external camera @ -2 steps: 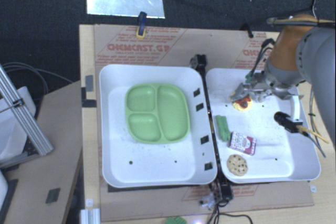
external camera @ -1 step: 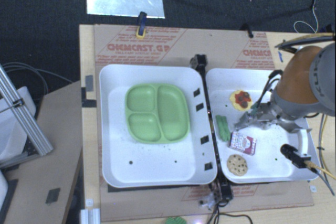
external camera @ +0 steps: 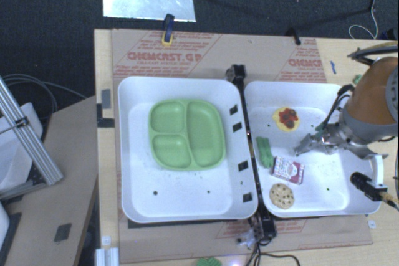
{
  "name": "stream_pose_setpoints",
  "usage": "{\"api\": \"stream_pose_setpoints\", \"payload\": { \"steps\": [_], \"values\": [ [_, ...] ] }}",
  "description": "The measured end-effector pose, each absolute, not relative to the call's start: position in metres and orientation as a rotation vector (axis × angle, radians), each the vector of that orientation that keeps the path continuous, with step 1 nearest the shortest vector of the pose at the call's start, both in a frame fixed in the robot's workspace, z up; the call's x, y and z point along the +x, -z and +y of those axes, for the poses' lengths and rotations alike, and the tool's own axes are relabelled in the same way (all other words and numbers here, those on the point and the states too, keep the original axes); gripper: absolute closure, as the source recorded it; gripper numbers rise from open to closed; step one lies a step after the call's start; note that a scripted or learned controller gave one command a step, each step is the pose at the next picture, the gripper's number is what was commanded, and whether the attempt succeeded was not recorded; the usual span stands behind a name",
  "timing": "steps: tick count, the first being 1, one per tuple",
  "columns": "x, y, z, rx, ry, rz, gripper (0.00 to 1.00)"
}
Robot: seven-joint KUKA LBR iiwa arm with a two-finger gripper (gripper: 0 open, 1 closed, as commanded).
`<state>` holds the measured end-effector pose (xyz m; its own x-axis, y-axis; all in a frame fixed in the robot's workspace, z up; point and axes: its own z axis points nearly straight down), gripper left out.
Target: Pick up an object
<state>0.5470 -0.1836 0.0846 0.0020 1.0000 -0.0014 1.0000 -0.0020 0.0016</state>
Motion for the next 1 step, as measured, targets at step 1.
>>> {"api": "stream_pose_setpoints", "payload": {
  "steps": [1],
  "values": [
    [0.5724,-0.0982,-0.1580,2.212,-0.004,2.226,0.00]
  ]
}}
